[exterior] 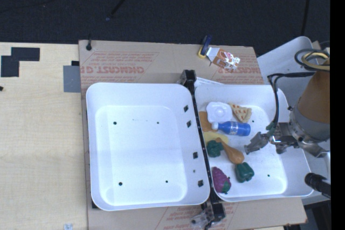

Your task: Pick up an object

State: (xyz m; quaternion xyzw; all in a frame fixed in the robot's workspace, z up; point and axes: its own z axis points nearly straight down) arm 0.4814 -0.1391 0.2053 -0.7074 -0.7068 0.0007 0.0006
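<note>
Purple toy (220, 179) and green toy (244, 171) lie nearest in the right bin (275, 183), unpicked, while the tool (253, 146) hangs beside them, open and holding nothing.

The arm (318, 99) was cut off by the right side of the picture, so only its wrist part with the orange band was seen. The gripper (257, 144) was small and dark; how its fingers stood could not be told. In the right bin (277, 183), the yellow thing (205, 122) lay partly under the blue bottle (233, 128) and its shape stayed unclear. The small packet (225, 60) behind the bins was too small to read. A dark clamp (207, 216) at the bottom edge was cut off and blurred.
</note>
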